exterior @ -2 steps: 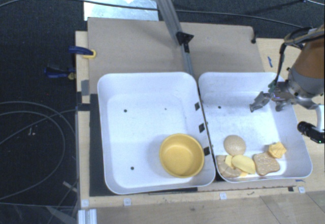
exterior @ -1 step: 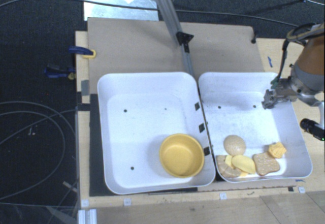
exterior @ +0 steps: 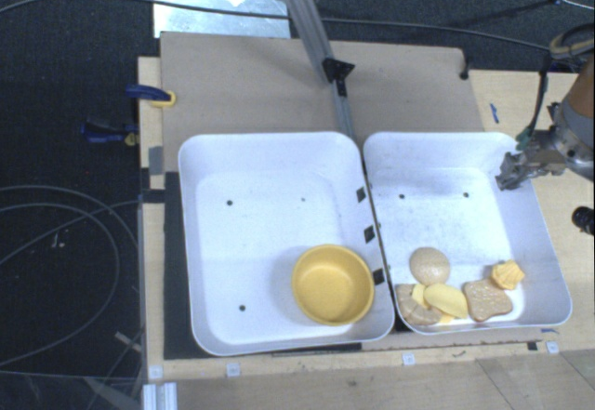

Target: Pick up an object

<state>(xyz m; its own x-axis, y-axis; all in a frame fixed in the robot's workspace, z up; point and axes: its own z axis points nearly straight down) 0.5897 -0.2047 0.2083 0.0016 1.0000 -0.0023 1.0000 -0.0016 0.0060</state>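
Your KUKA arm's gripper [exterior: 511, 171] hangs at the right rim of the right-hand bin [exterior: 446, 166], well apart from anything it might lift; at this slant and size you cannot tell whether the pincer is released or clenched, though nothing is seen in it. The work looks to be at its opening step, the approach, with no object yet reached. The candidates lie bunched along the near edge of that bin: a pale rounded piece [exterior: 429, 265], a yellow banana-like piece [exterior: 446, 300] just beside and below it, a tan bread-like slice [exterior: 487, 300] to its right, a small orange-yellow lump [exterior: 508, 275] near the bin's right wall, and a beige flat piece [exterior: 415, 310] tucked into the near-left corner, partly under the yellow one. A yellow bowl [exterior: 333, 284] sits upright, mouth up, in the near-right part of the left-hand bin [exterior: 242, 176]. Your next move, by this reading, calls for carrying the gripper toward the near edge and down over one piece, the orange-yellow lump being closest. The yellow piece's long axis runs slantwise from upper left to lower right; the bread slice lies flat, its length running roughly left to right. Crowding may spoil a clean grip there.
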